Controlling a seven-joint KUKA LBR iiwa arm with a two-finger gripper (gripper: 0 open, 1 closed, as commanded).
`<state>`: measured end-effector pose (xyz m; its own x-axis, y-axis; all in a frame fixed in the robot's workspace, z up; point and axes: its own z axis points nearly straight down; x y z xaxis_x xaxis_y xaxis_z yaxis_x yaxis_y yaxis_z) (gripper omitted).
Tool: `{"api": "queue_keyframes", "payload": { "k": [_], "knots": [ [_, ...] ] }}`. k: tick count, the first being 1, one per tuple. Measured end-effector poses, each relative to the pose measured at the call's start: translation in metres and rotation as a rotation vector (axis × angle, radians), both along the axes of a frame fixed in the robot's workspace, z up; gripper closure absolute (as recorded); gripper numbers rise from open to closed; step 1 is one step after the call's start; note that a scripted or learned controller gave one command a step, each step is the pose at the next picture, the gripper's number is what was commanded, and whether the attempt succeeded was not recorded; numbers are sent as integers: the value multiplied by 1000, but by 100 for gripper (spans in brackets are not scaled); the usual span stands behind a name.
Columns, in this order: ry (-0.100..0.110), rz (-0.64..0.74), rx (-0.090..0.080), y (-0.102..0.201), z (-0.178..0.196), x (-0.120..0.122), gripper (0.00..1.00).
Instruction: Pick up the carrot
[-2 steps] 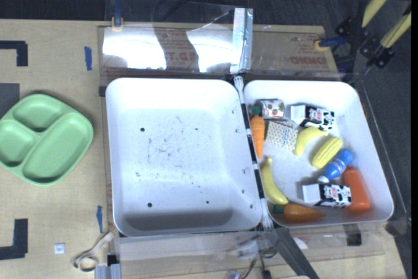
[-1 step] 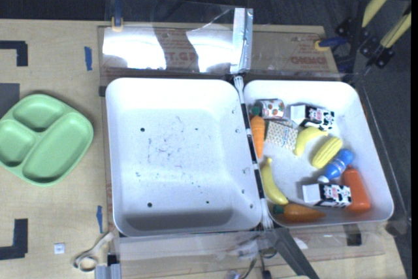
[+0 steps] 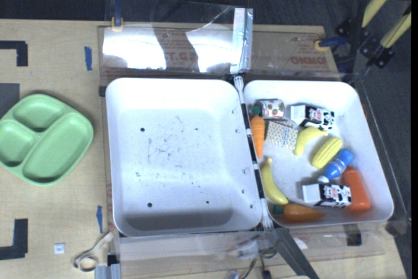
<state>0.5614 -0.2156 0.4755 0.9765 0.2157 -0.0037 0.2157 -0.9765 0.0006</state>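
Whether the jaws are open or closed cannot be told. The carrot (image 3: pixel 258 132) lies in the right bin (image 3: pixel 375 140) against its left wall (just above a banana (image 3: pixel 270 183)), beside a patterned packet (image 3: pixel 282 135).

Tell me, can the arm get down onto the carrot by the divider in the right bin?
Probably yes. The carrot lies uncovered on top, but it sits tight against the right bin's left wall, with a patterned packet close on its other side, leaving little room.
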Motion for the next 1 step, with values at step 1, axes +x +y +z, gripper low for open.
{"api": "queue_keyframes", "payload": {
  "k": [1],
  "knots": [
    [0, 4, -1, 2, 10, 1, 100]
  ]
}}
